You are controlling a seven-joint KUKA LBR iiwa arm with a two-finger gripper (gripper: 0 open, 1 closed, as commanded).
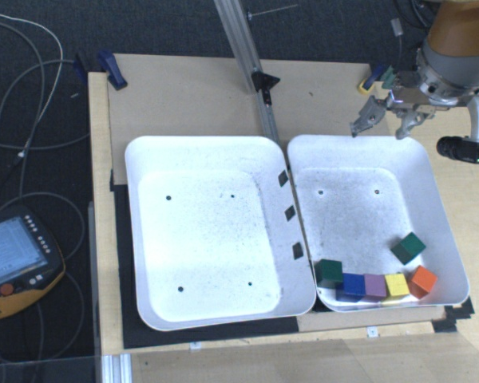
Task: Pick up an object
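gripper (pixel 385 123): fingers spread, nothing between, above right bin's (pixel 383 183) far rim
blocks: row at near wall, green block (pixel 408 247) apart
risk: crowded row, fingers may jam against wall or neighbours

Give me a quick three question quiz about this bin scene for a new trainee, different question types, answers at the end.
1. True or false: the gripper is holding a block.
2. Multiple choice: the coloured blocks lie in which bin? A) left bin B) right bin C) both
3. Fill in: in the row along the right bin's near wall, the block between the blue block and the yellow block is ____.

Key: 1 false, it hangs above the right bin's far edge with nothing between its open fingers; 2 B; 3 purple.
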